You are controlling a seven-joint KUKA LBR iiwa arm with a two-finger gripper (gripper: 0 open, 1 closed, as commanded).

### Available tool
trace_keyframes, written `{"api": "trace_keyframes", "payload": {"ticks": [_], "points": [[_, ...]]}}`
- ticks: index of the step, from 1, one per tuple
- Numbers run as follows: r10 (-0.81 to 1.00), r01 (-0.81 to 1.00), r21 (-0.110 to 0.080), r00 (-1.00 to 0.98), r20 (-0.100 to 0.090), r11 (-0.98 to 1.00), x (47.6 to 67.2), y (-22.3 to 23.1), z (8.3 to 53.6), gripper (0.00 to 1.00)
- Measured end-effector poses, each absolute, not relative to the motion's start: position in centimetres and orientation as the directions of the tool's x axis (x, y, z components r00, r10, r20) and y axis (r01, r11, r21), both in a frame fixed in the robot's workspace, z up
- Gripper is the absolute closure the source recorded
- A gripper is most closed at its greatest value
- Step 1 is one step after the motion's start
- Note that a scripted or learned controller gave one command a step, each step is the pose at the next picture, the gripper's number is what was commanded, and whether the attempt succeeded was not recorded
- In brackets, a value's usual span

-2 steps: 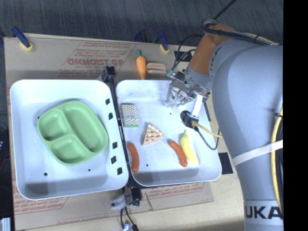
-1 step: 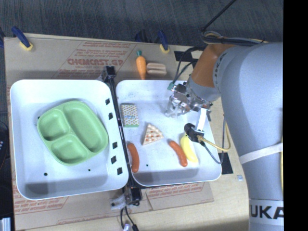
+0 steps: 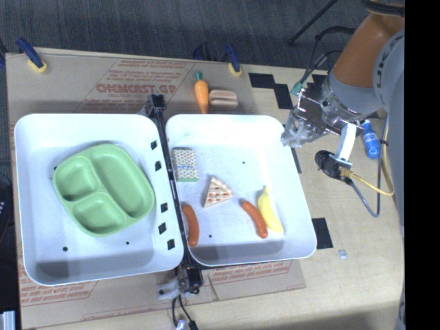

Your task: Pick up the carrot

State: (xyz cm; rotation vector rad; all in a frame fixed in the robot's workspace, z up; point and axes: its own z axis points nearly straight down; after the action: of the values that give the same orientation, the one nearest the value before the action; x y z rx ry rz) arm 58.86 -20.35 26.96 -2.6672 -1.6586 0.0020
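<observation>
The gripper [image 3: 297,133] hovers over the right bin's [image 3: 292,215] far right corner, and whether its jaws are open or closed cannot be told. It looks like the approach step: the carrot [image 3: 201,93] lies outside, on the bench just beyond the bin's far rim, beside a small bun-like toy [image 3: 223,99]. Next move calls for crossing toward it and descending. The right bin holds a wafer [image 3: 184,164], pizza slice [image 3: 217,192], two sausages [image 3: 254,218] and a banana [image 3: 269,212]; the left bin [image 3: 34,253] holds a green tray [image 3: 104,188].

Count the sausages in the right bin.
2. One sausage lies along the bin's left wall near the front; the other sausage lies just left of the banana. None seems hidden.
</observation>
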Motion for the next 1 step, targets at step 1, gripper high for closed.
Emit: {"api": "trace_keyframes", "payload": {"ticks": [1], "points": [[0.815,0.815,-0.008,0.579,-0.002,-0.579,57.05,-16.08,10.17,1.0]]}}
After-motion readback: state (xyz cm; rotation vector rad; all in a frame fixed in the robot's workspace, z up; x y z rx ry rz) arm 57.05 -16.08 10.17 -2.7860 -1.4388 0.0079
